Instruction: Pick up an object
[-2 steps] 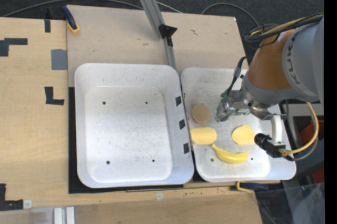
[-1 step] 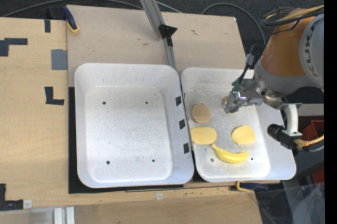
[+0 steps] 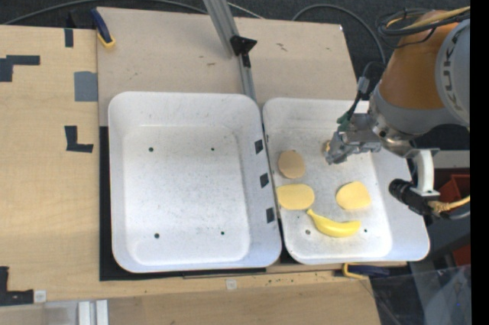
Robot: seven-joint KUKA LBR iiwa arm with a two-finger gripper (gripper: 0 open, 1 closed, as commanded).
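The right bin (image 3: pixel 306 117) holds a tan round piece (image 3: pixel 291 164), a yellow round piece (image 3: pixel 295 197), another yellow round piece (image 3: pixel 354 196) and a yellow banana (image 3: pixel 335 225). My gripper (image 3: pixel 337 151) hangs over the right bin's middle, to the right of the tan piece and above the right-hand yellow piece. Nothing shows between its tips.
The left bin (image 3: pixel 183 178) lies beside the right one, with a dark divider strip between them. A slanted metal pole (image 3: pixel 218 2) rises behind the bins. Cables run at the back right, and a blue and yellow clamp (image 3: pixel 102 28) sits at the bench's far left.
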